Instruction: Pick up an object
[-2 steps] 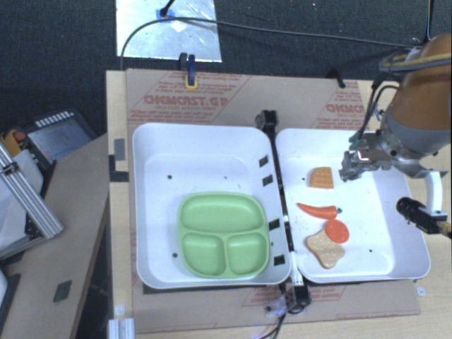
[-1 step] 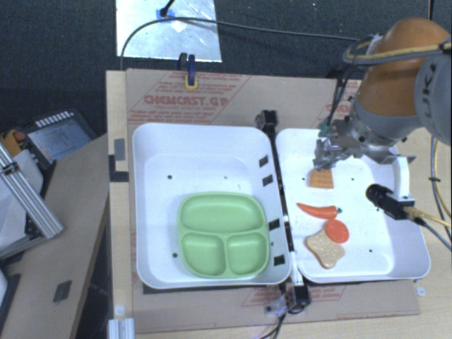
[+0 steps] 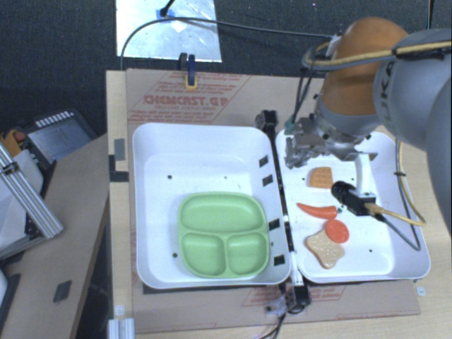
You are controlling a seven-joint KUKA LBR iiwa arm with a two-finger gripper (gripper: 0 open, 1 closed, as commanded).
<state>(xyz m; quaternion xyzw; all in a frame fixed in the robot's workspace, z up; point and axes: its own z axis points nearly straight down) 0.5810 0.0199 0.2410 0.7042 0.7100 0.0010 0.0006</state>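
In the right bin (image 3: pixel 395 260) lie an orange square cracker (image 3: pixel 320 177), a red chili pepper (image 3: pixel 318 209), a round red tomato slice (image 3: pixel 337 231) and a tan slice of bread (image 3: pixel 325 250). My gripper (image 3: pixel 299 155) hangs over the bin's far left corner, just up and left of the cracker. Nothing shows beneath it or in its grasp. The arm's grey and orange body hides the back of the right bin.
The left bin (image 3: pixel 162 154) holds a green divided plate (image 3: pixel 222 234) in its near right part. A black divider strip (image 3: pixel 277 182) runs between the two bins. Boxes and metal rails stand off the bench at the left.
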